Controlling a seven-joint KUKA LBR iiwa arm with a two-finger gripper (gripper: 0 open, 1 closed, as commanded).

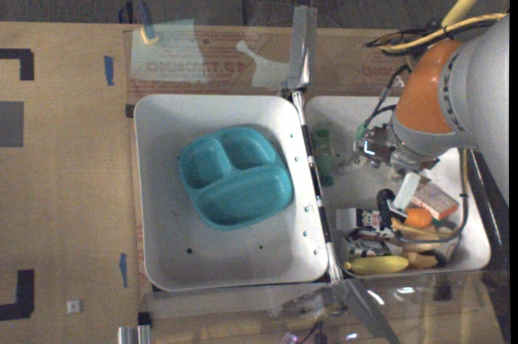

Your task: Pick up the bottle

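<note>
The bottle (pixel 324 156) is small, green and translucent, and lies along the left wall of the right bin (pixel 348 112). My gripper (pixel 368 148) hangs over the middle of that bin, a short way to the right of the bottle and apart from it. Nothing shows between the gripper and the bottle except bare bin floor. The grey arm with its orange band (pixel 429 91) reaches in from the right above the bin's far half.
A teal divided plate (pixel 235 176) lies in the left bin (pixel 162 237). Along the right bin's near side lie a yellow banana (pixel 376 264), a black-and-white item (pixel 369 218), an orange ball (pixel 418 218), a pink box (pixel 437 201) and brownish pieces (pixel 422 258).
</note>
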